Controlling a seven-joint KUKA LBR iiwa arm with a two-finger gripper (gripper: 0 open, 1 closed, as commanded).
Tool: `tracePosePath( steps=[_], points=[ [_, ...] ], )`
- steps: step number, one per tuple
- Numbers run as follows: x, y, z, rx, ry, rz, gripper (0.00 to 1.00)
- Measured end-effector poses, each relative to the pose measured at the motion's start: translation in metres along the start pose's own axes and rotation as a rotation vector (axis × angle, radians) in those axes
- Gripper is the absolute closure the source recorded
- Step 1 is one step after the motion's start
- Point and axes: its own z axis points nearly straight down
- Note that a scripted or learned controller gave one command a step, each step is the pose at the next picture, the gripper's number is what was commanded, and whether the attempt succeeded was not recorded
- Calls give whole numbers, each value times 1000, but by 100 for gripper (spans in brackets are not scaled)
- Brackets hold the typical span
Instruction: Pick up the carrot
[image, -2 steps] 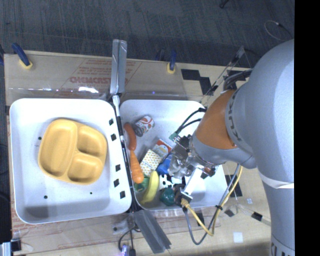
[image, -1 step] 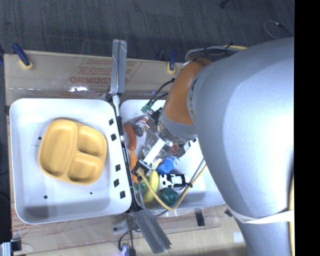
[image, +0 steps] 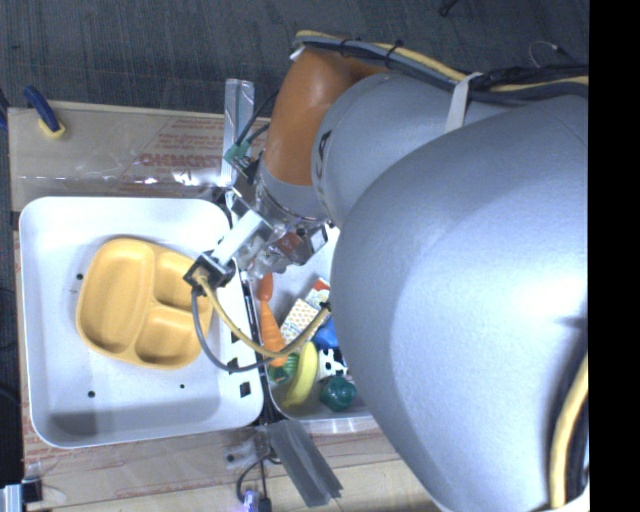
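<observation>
Looming nearest the lens, one grey arm (image: 470, 270) with an orange band, covering most of the right bin (image: 300, 415). Two white bins side by side on the table (image: 110, 135). One yellow divided tray (image: 135, 300) in the left bin (image: 60, 330). One carrot (image: 270, 322): slim, orange, tapered, lying in the right bin beside the shared wall, just below the claw (image: 262, 262). Cannot tell how the claw stands. One banana (image: 303, 372), one teal toy (image: 338, 392) nearby.

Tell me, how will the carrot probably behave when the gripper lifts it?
The carrot looks like a smooth, tapered toy, so it is probably stiff and light, and it may slip from a pinch near its thin end. It lies crowded among other items in the right bin, so neighbours may shift.
</observation>
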Motion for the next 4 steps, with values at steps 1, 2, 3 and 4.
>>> tracePosePath(
  steps=[1, 2, 3, 4],
  points=[
    [0, 0, 0, 0, -1, 0, 0],
    [34, -71, 158, -2, 10, -14, 0],
    [40, -79, 148, 7, 20, -30, 100],
    [69, -83, 162, -5, 6, 182, 100]
  ],
)
